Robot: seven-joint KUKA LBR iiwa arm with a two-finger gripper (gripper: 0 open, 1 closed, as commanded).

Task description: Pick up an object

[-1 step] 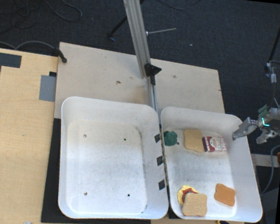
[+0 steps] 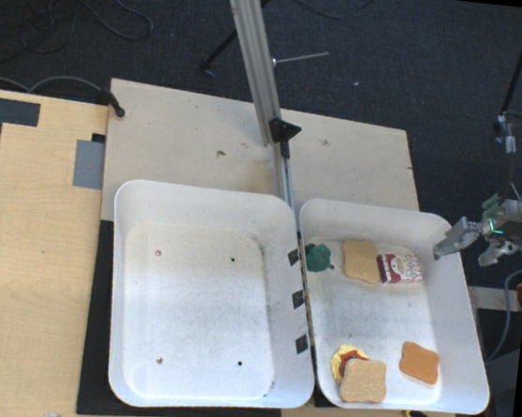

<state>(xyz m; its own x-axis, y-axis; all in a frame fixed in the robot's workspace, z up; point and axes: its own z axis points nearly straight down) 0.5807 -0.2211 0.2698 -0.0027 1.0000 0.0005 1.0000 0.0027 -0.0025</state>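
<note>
Looking down at a slant, the camera view shows two shallow white bins side by side on the bench: the left bin point(image 2: 144, 236) sits in the lower middle of the frame, and the right bin point(image 2: 468, 370) lies toward the lower right, holding all the loose objects. Near its upper left corner lies a small green piece point(image 2: 318, 255), and just right of it a tan slice point(image 2: 360, 259) touches a red-and-white packet point(image 2: 400, 267). Toward the bottom of that bin a toast-like slice point(image 2: 364, 380) rests partly over a yellow-and-red item point(image 2: 346, 358), and an orange block point(image 2: 420, 362) lies apart to their right. The gripper point(image 2: 456, 238) hangs at the right side of the frame, just at the right bin's upper right rim, with the rest of the wrist trailing off toward the right edge; whether it is spread or closed cannot be told at this size, and nothing is seen held in it. By the look of it, the task stands at the approach step, with no object yet picked. The next move probably calls for carrying the gripper inward over the right bin, settling above one object such as the nearby packet, and descending to close on it.
</note>
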